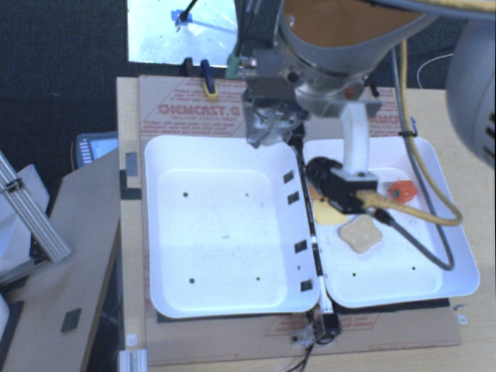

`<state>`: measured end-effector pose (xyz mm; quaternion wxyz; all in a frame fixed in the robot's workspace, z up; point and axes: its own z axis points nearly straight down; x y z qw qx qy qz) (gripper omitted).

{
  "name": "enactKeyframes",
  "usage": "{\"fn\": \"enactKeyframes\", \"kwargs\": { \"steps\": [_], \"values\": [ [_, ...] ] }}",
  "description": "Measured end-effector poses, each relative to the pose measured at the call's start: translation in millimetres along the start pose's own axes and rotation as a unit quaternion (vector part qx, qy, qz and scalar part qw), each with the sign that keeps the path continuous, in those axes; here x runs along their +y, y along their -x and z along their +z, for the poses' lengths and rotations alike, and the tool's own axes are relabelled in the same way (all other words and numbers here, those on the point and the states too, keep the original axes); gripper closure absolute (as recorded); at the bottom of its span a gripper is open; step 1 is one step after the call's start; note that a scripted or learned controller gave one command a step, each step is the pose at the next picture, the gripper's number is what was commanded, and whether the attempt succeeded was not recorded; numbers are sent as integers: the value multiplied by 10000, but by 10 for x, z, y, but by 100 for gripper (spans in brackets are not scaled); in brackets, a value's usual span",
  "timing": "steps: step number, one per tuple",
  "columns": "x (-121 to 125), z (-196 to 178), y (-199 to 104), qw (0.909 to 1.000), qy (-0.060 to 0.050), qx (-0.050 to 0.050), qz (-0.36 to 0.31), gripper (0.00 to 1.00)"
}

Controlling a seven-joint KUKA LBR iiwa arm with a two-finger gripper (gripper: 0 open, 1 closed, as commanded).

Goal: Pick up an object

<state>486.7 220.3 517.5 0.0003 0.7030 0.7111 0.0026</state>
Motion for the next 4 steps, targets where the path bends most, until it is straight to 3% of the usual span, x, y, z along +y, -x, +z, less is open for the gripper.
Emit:
{"fn": "enactKeyframes", "kwargs": {
  "steps": [1, 2, 3, 4],
  "values": [
    [-1, 5, 0, 10000, -6, -2, -4, 0],
    [2, -109, -5, 10000, 6, 7, -33, 100],
    [-23, 1738, -140, 9999, -85, -45, 48, 100],
    [-26, 2778, -126, 10000, -65, -36, 54, 100]
  ]
}}
